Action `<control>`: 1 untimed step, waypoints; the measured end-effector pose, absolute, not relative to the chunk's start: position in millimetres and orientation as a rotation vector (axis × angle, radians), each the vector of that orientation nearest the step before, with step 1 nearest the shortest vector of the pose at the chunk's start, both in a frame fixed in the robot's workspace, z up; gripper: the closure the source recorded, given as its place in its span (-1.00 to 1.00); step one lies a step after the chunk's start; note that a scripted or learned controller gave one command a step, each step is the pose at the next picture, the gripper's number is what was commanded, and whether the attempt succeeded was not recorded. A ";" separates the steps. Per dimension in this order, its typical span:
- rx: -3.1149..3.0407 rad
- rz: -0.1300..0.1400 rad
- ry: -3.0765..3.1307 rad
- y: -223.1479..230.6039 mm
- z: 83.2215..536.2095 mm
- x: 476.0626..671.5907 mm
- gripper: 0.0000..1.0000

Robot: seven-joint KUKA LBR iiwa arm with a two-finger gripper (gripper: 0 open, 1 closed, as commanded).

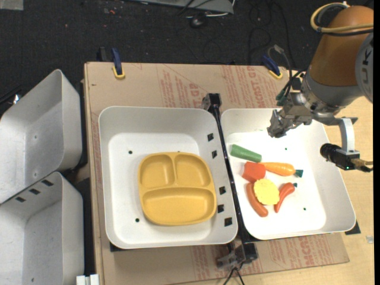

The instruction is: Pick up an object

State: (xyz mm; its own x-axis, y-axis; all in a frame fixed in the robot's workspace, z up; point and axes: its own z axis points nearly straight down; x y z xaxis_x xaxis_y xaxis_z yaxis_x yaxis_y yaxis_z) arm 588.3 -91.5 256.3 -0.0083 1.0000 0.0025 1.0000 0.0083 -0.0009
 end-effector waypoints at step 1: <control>-2.211 0.000 -2.228 -40.7 243.6 587.7 1.00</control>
